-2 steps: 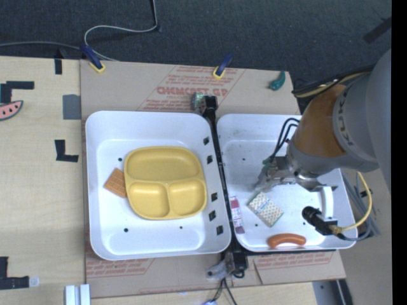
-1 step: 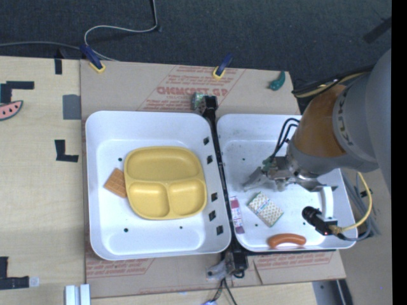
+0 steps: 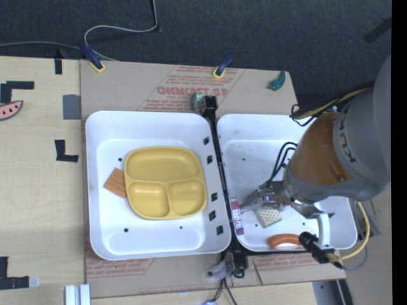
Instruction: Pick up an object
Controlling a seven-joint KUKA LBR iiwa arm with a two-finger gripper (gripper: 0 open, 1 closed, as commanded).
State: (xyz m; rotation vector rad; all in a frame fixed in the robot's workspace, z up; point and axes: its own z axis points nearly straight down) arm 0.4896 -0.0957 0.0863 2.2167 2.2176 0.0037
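Grey two-finger gripper (image 3: 270, 199) low in right white bin (image 3: 254, 142) | finger state: cannot tell | centre over pale checkered square piece (image 3: 268, 217), avoid orange curved piece (image 3: 284, 241)

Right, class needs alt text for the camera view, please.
A grey robot arm with an orange band reaches into the right white bin over a small checkered pale object and an orange curved piece. The left white bin holds a yellow divided plastic tray.
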